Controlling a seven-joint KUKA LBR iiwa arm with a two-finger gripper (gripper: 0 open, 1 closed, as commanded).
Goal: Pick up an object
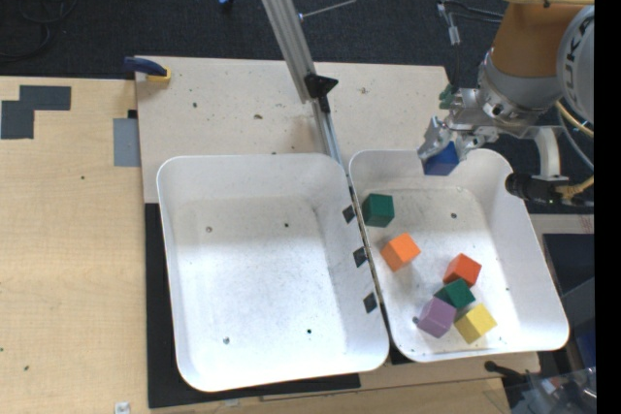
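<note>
My gripper [443,148] hangs over the far edge of the right bin [529,238], with a blue cube [441,160] between its fingers, lifted above the bin floor. On that floor lie a green cube [378,208], an orange cube [400,250], a red cube [463,269], a dark green cube [454,294], a purple cube [436,316] and a yellow cube [474,323]. The last four are bunched together near the front right corner.
The left bin [170,208] sits beside the right one, with a divider carrying black clips [357,255] between them. A slanted aluminium bar [286,24] rises from behind the bins. Cables and the arm's body stand at the right.
</note>
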